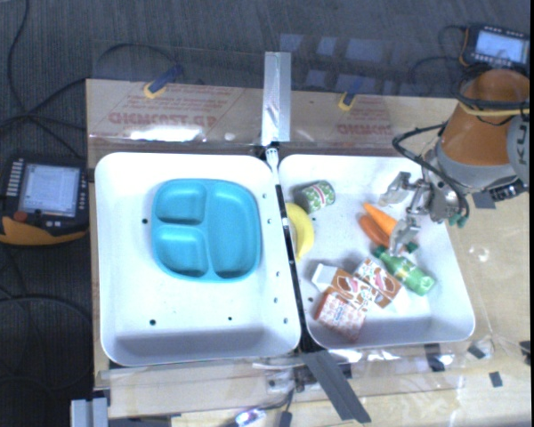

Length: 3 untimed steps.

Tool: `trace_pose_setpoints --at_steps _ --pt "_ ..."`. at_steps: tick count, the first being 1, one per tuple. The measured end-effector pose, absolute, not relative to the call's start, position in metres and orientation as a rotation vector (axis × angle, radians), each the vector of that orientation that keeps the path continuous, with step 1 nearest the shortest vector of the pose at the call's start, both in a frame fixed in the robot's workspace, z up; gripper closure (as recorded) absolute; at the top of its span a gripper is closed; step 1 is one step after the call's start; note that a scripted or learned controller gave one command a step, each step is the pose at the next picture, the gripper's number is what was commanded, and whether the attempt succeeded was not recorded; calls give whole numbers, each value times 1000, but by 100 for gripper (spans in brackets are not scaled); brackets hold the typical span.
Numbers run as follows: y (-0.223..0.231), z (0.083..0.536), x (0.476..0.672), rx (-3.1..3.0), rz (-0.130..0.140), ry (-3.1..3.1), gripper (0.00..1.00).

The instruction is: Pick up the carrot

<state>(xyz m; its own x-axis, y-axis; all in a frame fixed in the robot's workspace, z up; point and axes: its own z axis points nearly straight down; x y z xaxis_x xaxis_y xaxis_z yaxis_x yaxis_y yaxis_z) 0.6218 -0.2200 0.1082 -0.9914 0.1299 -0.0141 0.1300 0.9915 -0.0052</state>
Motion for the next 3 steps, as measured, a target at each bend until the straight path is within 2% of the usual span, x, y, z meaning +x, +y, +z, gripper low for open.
trace_pose_setpoints --at_steps 1,2,3 --pt "-225 90 667 -217 -7 3129 0" --pt "-223 104 671 -213 -4 3110 100" --pt "-223 101 669 -214 -1 3119 0"
